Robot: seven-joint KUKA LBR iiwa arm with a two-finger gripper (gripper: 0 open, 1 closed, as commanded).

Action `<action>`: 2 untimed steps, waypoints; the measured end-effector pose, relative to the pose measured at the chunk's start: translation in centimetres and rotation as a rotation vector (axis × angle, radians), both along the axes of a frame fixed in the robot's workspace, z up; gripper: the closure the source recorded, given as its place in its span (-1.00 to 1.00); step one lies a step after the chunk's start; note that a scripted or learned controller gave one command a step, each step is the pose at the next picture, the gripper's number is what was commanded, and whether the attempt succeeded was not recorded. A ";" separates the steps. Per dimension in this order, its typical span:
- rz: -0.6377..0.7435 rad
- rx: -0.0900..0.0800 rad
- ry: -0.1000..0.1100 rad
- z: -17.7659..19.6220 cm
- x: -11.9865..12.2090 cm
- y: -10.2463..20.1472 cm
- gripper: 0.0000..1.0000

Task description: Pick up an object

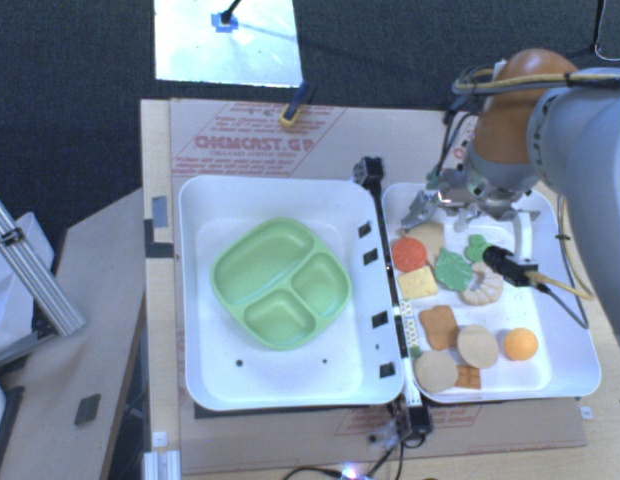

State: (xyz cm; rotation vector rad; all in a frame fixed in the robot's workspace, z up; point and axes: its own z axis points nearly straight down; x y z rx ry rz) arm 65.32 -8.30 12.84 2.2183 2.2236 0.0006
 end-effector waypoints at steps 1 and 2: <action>0.000 0.000 0.000 -4.5 0.1 0.0 -1.00; 0.001 0.000 -0.002 -3.3 0.1 0.0 1.00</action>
